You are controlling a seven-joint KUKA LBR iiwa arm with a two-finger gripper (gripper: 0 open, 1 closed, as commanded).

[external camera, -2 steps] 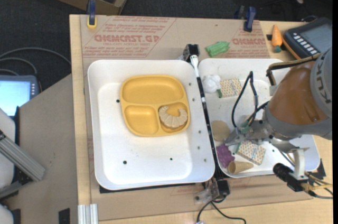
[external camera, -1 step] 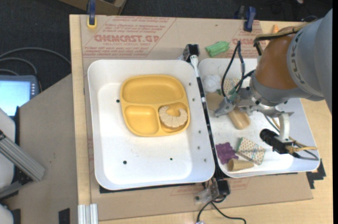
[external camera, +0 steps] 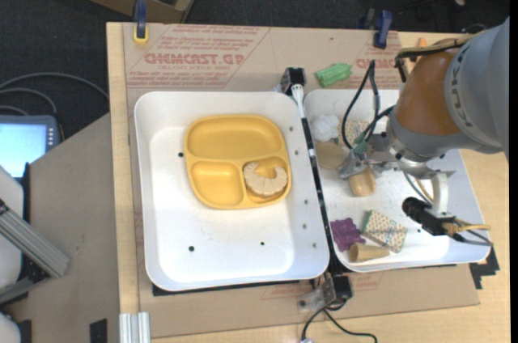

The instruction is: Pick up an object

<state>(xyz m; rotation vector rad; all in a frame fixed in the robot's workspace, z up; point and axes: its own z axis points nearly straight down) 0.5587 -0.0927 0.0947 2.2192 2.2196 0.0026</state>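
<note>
Right bin (external camera: 469, 252): shallow glossy white; near edge holds purple lump (external camera: 346, 232), patterned cone (external camera: 380, 232).
Tan block (external camera: 362, 183): rounded, just below hand.
Hand (external camera: 356, 165): grip cannot be told.
Left bin (external camera: 162, 196): yellow divided plate (external camera: 235, 159).

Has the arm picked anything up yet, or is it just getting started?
Nothing looks lifted yet. The gripper is down in the right bin, just above a tan object; whether it grips is unclear. The purple toy and patterned cone lie on the floor. Grasping and lifting remain.
</note>
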